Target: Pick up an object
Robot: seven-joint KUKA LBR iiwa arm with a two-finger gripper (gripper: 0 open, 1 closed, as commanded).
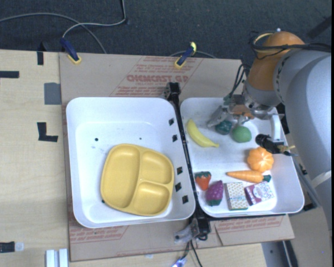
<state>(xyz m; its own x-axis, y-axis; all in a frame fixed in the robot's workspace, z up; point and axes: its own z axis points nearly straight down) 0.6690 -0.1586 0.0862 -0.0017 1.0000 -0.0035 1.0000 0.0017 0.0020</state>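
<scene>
My gripper hangs low over the back of the right bin, under the orange wrist band. A small teal object lies right at its tip, partly hidden by it; I cannot tell whether they touch. A green round fruit sits just to the right of the teal object. A yellow banana lies to the gripper's left. Nearer the front are an orange, a carrot, a red strawberry-like piece and purple grapes.
Two small printed packets lie at the right bin's front. The left bin holds a yellow divided plate. A black divider with clips runs between the bins. The arm's grey body covers the right bin's far right side.
</scene>
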